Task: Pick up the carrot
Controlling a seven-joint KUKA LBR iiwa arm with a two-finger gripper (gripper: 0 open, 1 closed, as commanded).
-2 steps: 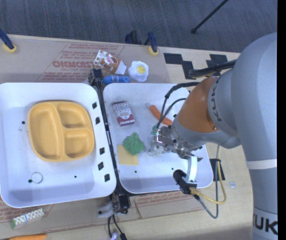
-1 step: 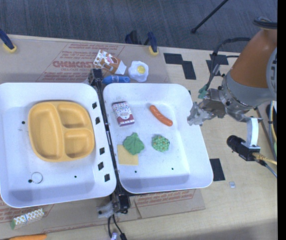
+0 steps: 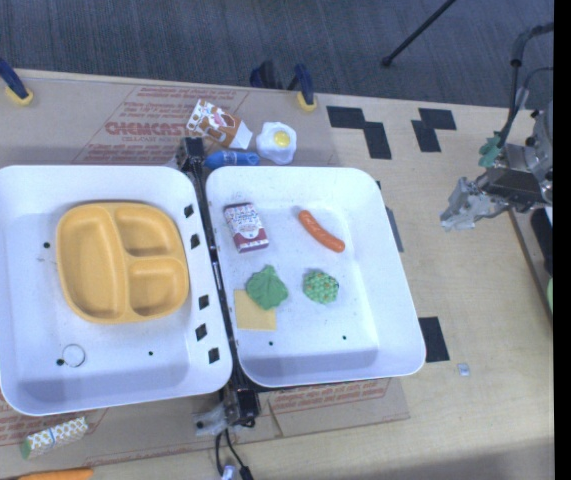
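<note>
The carrot (image 3: 321, 230) is a small orange stick lying at a slant in the upper middle of the right bin (image 3: 390, 268). Nothing touches it. My gripper (image 3: 462, 210) hangs over the bare bench to the right of that bin, well clear of the carrot and outside the bin's rim. It is grey and small in the view.
Sharing the right bin are a red packet (image 3: 246, 226), a green leaf (image 3: 266, 287) on a yellow slice (image 3: 255, 315), and a green pea cluster (image 3: 320, 286). The left bin (image 3: 15, 268) holds a yellow divided plate (image 3: 120, 260). A toy egg (image 3: 278, 140) and a snack packet (image 3: 212, 120) lie behind the bins.
</note>
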